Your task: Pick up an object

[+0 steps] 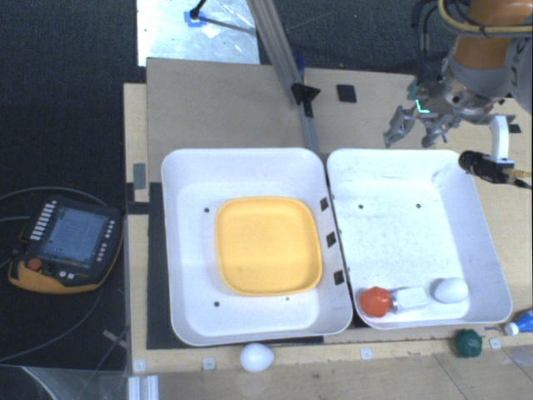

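My two-finger gripper (414, 131) hangs spread and empty at the upper right of the frame, above the right white bin's (400, 223) far rim. The small red ball (375, 302) lies lower right, well apart.

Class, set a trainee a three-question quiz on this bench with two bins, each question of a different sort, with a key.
1. True or false: the yellow plate lies in the right bin.
2. Which lies nearest the red ball: A) white egg, B) green ball, C) small white block?
3. Is the claw holding anything?

Key: 1 false, it lies in the left bin. 2 C. 3 No, it hangs open above the right bin's far rim.
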Controlling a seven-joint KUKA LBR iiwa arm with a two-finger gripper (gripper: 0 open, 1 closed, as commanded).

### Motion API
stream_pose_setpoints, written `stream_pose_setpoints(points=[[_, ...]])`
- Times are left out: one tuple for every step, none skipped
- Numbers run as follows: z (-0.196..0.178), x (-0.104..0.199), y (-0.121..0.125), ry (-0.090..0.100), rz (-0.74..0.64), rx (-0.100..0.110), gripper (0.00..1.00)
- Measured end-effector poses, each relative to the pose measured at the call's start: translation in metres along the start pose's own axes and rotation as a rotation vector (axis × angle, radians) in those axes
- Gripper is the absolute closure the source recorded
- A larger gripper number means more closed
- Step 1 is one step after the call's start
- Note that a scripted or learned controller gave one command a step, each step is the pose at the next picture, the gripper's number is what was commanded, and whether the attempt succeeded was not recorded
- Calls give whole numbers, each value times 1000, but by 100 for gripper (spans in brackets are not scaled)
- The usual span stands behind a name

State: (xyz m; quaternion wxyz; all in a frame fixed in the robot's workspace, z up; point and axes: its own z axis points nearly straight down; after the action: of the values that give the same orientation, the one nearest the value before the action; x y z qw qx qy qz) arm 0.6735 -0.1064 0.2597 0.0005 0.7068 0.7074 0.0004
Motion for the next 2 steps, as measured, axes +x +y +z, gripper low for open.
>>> stream_pose_setpoints(points=[[0, 0, 0, 0, 0, 0, 0], [48, 8, 5, 0, 0, 4, 0]])
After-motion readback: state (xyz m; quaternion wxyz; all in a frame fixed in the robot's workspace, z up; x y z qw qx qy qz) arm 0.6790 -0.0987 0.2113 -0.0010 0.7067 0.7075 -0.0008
